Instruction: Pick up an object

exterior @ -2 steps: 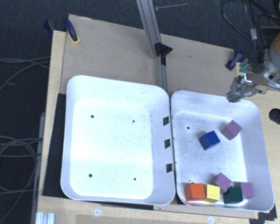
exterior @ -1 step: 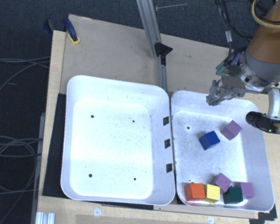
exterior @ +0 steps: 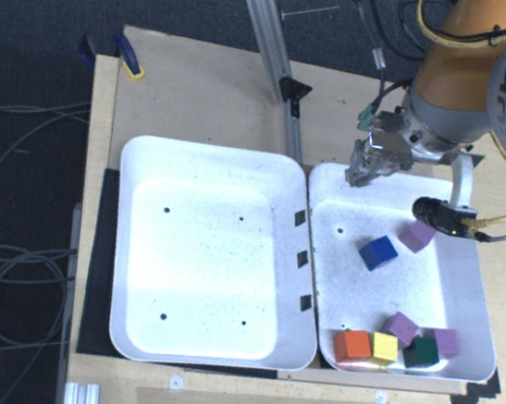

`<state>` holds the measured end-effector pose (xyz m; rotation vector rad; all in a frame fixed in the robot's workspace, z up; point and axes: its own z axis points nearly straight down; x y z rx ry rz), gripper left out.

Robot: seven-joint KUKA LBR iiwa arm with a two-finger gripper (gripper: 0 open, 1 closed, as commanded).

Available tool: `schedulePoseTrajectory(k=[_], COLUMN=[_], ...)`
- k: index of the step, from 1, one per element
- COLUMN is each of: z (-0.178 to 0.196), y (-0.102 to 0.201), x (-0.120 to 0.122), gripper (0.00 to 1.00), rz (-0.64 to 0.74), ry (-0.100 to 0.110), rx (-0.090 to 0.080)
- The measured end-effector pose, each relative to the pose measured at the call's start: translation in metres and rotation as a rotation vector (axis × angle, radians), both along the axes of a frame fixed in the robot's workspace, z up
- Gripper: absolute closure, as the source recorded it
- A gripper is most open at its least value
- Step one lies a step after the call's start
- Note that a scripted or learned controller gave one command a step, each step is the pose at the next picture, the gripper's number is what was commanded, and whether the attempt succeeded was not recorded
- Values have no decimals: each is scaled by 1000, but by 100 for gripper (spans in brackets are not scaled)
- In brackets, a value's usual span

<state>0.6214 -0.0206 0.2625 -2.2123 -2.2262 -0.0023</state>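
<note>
**Q:** Gripper first: where is it, and what are the fingers doing?

**A:** The grey two-finger gripper [exterior: 364, 173] hangs at the 12 o'clock rim of the right shallow white plastic bin [exterior: 476, 274], near its corner with the left shallow white plastic bin [exterior: 126, 244]. The fingers point down and look close together, with nothing between them.

**Q:** And the things to pick?

**A:** All lie in the right bin. A blue cube [exterior: 378, 252] sits near the middle, at about 5 o'clock from the gripper and apart from it. A pale purple block [exterior: 417, 235] lies at 2 o'clock from the blue cube, just under a black fitting. Along the 6 o'clock edge cluster an orange cube [exterior: 353, 345], a yellow cube [exterior: 385, 348] touching it, a dark green block [exterior: 421, 352], and two more purple blocks [exterior: 402, 325] [exterior: 446, 341].

**Q:** Anything else on the light wooden counter [exterior: 204, 87]?

**A:** A blue-and-yellow clamp [exterior: 129, 55] at its 10 o'clock corner.
</note>
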Motion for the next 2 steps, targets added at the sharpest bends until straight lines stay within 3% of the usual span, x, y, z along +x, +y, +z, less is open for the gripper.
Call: schedulePoseTrajectory(k=[2], z=[-8], y=[116], x=[-6], gripper=[100], rz=[1], ry=[-2], rx=[0])
